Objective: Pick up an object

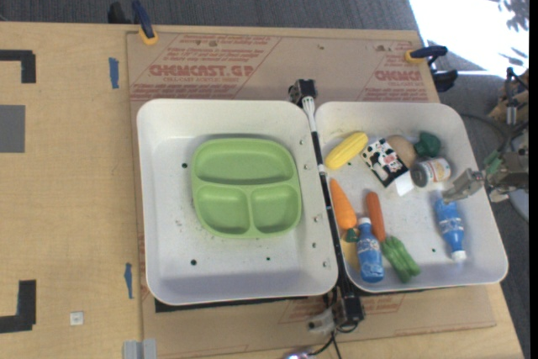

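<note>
Here, the pale wooden counter [67,206] carries a brown cardboard sheet [252,67] printed in red, clamped at its far corners, and on that sheet sit two shallow white bins side by side. The left white bin [164,265] holds a light green plastic divided plate [246,185] with three compartments, lying flat near the bin's middle. The right white bin [483,252] holds the small things. A yellow toy corn cob [346,150] lies at its far left corner, and just beside that is a black-and-white cow-patterned carton [384,161] resting against a tan rounded piece [403,149]. A dark green lump [428,143] sits at the far side, with a small white jar [431,172] near it. An orange toy carrot [341,204] lies along the left wall, a thinner orange-red stick [376,216] just beside it. A blue bottle with a white cap [368,250] lies at the near side, touching a green toy pod [400,257]. A second blue bottle [450,229] lies by the right wall. The tool [461,185] reaches in over the right rim, above that second bottle; whether it is wide or narrow I cannot tell.
</note>
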Tool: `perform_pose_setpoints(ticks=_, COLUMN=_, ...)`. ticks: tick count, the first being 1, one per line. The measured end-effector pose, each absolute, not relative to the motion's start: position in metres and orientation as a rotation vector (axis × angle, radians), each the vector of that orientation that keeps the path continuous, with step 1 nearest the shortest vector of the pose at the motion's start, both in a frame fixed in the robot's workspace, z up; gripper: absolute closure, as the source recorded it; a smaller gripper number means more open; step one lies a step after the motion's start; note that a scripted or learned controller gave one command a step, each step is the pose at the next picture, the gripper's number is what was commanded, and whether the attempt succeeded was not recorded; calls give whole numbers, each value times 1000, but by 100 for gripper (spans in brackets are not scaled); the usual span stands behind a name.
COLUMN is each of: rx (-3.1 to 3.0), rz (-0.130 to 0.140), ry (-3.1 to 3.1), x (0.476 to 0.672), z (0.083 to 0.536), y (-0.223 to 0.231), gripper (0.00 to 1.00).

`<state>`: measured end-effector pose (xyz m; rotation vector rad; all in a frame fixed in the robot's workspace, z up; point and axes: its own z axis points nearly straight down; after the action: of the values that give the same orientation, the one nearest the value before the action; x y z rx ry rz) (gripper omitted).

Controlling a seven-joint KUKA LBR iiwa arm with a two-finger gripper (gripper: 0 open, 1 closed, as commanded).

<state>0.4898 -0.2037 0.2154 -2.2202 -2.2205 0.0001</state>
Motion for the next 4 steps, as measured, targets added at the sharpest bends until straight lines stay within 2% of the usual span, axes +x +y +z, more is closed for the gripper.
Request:
perform_pose_setpoints(ticks=1, rx=-2157, rz=-12, ry=-2304, x=510, z=104, y=-180, gripper=0)
perform_pose_setpoints(ticks=2, rx=-1571, rz=-18, ry=-2733, x=507, z=96, y=-221, gripper=0)
perform_pose_setpoints(ticks=3, rx=-1692, rz=-6, ry=-2654, x=482, z=86, y=-134, gripper=0)
perform_pose_setpoints(ticks=4, rx=-1610, rz=-3, ry=-2700, x=529, z=185, y=-54, gripper=0)
